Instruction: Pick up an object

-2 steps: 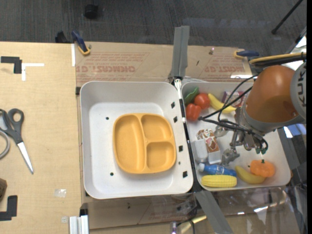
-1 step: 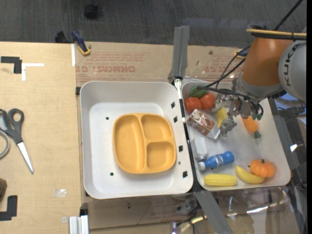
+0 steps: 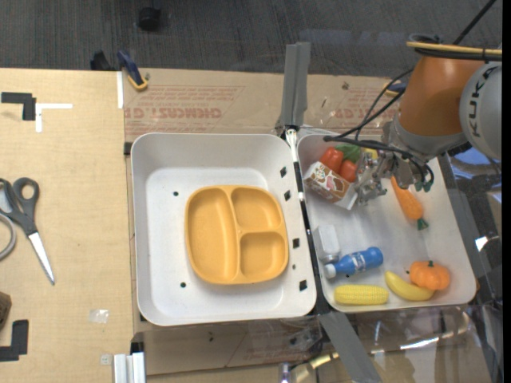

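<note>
Glossy plastic divided plate (image 3: 236,234) — smooth white bins (image 3: 152,238) — matt cardboard (image 3: 207,102)

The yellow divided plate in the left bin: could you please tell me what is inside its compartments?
All three compartments of the yellow divided plate look bare. It lies flat in the left bin, so whatever is beneath it is covered.

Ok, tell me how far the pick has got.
Nothing looks lifted yet. The gripper is down in the right bin, beside the snack packet and carrot; a grasp isn't visible. Still to do: grip one item and raise it.
</note>
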Tool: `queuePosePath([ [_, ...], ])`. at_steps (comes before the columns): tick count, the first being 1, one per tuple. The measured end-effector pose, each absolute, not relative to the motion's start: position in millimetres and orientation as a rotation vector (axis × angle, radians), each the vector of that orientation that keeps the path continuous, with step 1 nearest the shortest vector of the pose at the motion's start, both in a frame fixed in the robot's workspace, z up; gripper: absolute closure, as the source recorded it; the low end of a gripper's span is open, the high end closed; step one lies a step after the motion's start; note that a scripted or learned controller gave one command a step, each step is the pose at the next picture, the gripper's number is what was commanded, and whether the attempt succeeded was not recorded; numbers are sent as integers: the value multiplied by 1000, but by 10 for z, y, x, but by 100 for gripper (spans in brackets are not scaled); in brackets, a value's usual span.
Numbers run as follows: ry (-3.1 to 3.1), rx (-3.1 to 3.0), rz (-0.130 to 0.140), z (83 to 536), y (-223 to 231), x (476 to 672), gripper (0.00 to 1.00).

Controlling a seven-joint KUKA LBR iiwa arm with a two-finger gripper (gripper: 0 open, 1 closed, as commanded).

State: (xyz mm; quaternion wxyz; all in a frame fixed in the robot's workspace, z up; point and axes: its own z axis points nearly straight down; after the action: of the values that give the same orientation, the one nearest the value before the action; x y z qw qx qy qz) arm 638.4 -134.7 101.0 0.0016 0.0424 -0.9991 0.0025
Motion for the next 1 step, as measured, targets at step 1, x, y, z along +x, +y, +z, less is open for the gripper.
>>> queuePosePath([
  [1,-3120,423,1,2923,-1633,6576,100],
])
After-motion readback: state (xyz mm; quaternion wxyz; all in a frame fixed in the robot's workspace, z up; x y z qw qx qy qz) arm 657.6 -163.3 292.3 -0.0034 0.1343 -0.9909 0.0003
